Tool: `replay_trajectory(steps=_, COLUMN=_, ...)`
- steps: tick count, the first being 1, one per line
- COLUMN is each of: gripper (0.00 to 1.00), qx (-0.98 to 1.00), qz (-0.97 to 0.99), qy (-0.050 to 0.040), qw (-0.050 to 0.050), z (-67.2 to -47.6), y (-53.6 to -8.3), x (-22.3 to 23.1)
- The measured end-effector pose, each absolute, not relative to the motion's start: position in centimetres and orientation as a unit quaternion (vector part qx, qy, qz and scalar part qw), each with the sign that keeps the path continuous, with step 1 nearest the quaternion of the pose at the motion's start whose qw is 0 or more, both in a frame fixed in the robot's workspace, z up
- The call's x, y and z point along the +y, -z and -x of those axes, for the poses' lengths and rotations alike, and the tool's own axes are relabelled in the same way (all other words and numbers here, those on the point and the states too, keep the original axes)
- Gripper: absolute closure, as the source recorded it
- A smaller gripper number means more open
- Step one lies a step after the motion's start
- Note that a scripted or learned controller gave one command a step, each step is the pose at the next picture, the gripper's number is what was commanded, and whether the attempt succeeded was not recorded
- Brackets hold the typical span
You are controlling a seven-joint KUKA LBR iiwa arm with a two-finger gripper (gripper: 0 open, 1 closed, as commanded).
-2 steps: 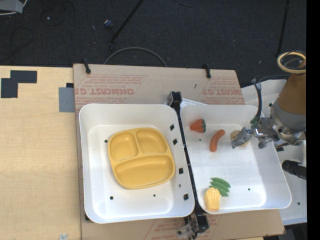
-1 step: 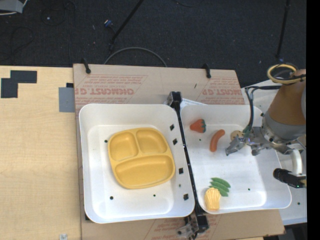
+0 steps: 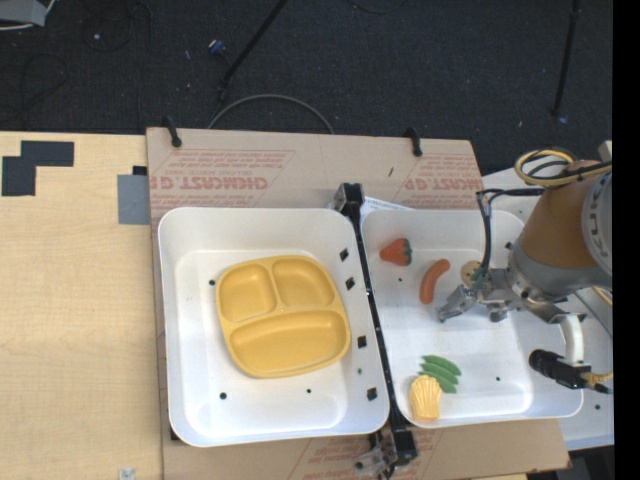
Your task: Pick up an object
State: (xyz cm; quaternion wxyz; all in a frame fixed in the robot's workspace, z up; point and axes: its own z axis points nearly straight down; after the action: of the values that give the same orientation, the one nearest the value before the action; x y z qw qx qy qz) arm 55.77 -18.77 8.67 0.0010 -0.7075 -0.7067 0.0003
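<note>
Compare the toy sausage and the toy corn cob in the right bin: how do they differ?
The sausage is orange-red, thin and slightly curved; the corn cob is pale yellow, stubbier and ridged. The sausage lies mid-bin, just left of the gripper; the corn cob sits at the bin's near edge, beside green pea pods. Both lie flat, and neither is gripped.

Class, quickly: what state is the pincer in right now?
Pincer: open, holding nothing, low in the right bin beside the sausage.

Bare floor lies between sausage [image 3: 433,280] and pea pod [image 3: 441,371].
</note>
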Motion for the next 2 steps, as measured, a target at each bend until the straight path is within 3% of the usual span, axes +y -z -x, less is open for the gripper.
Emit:
replay_trajectory(steps=1, gripper=1.00, qx=-0.706, qz=0.708, qy=-0.0005, qw=0.001, z=-55.8, y=-9.8, x=-18.8)
replay_trajectory(steps=2, gripper=1.00, qx=-0.706, qz=0.708, qy=0.0006, qw=-0.002, z=-55.9, y=-16.0, x=-19.6)
